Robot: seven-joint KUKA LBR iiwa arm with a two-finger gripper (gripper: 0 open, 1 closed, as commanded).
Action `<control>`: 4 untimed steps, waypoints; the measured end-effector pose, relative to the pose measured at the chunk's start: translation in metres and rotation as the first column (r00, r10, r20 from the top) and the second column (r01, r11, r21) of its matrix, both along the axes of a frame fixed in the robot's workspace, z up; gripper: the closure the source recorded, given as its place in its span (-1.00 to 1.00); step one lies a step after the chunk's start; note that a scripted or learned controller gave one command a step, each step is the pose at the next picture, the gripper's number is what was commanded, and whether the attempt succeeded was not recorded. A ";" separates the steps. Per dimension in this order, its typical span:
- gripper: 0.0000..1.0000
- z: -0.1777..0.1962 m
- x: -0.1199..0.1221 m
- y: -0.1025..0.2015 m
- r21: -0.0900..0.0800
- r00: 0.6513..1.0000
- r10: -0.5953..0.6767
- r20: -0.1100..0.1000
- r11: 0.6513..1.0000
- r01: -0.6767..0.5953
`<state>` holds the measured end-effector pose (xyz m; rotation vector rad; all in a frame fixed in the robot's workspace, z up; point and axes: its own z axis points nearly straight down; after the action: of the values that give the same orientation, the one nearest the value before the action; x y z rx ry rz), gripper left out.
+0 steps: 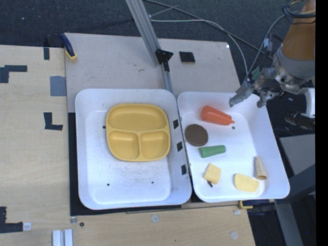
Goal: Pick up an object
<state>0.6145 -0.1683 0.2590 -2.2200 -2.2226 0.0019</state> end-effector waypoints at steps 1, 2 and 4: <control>-1.00 -0.052 0.004 -0.009 0.000 1.000 -0.001 -0.003 1.000 0.001; -1.00 -0.096 0.008 -0.005 -0.001 1.000 0.001 -0.002 1.000 -0.001; 1.00 -0.138 0.002 -0.012 -0.001 1.000 0.001 -0.001 1.000 -0.001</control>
<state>0.6169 -0.1805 0.1212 -2.2186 -2.2236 0.0037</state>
